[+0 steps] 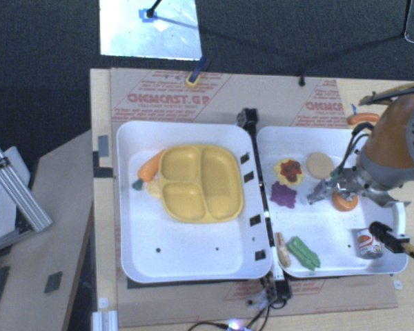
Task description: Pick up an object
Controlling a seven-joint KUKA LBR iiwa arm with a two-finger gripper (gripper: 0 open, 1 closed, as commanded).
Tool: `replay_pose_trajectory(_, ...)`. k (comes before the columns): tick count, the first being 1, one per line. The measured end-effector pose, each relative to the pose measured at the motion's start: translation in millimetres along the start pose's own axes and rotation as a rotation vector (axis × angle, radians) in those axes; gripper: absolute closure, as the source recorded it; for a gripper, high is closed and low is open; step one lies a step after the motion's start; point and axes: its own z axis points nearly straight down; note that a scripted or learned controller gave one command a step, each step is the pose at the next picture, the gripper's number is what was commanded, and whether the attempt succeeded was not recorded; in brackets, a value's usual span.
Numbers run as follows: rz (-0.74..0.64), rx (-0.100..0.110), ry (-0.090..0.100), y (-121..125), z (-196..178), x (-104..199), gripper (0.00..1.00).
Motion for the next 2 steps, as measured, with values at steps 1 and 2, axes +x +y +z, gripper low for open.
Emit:
replay_pose_trajectory(1,0.0,-0.008,-0.005,2,-14,-2,1.0)
replay_pose_trajectory(2,-0.001,-0.004,-0.001,-6,-66,1,1.0)
